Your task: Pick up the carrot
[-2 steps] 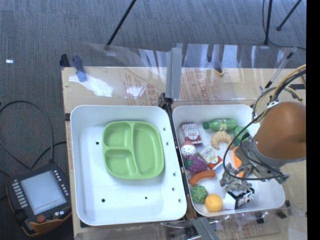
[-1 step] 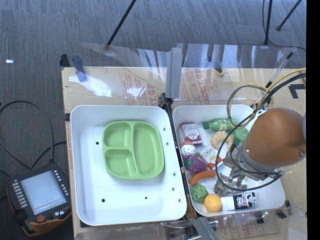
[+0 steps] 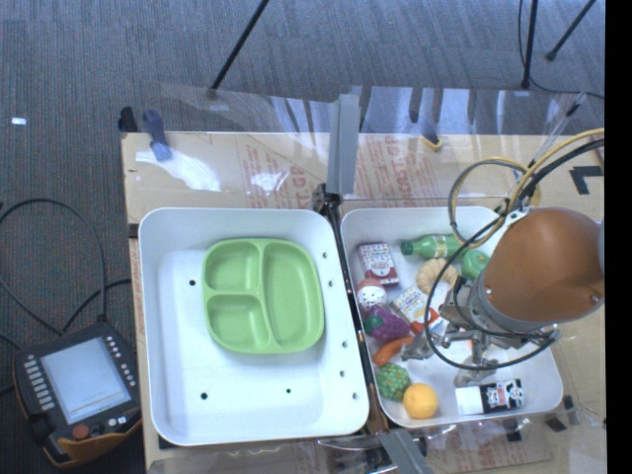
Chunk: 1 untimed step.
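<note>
Reaching into the right bin (image 3: 549, 391), the gripper (image 3: 441, 342) hangs low over the crowded food items; whether it is spread or pressed together I cannot tell. The carrot (image 3: 391, 351) lies just to its left, between a purple item (image 3: 387, 323) and a green ball (image 3: 393, 380). A good grasp would straddle the carrot across its narrow width, descend squarely, and avoid nudging the neighbours touching it.

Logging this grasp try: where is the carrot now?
The carrot lies in the right bin, near its left wall, between the purple toy and the green ball.
</note>
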{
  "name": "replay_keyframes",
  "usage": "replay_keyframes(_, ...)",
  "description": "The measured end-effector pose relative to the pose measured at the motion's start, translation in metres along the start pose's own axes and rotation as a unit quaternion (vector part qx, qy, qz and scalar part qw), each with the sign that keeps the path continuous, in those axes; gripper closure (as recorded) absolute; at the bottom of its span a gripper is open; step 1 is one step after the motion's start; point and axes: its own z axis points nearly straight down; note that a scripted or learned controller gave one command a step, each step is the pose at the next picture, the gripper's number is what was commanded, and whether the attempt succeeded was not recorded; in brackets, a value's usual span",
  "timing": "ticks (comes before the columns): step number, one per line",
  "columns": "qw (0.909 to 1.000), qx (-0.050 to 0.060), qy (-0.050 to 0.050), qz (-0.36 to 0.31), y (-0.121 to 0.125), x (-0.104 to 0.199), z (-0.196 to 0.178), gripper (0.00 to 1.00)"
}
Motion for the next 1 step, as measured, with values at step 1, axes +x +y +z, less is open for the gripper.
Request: replay_keyframes(1, 0.9994, -0.009, 0.005, -0.033, 0.0351, -0.0209, 0.0035, 0.0)
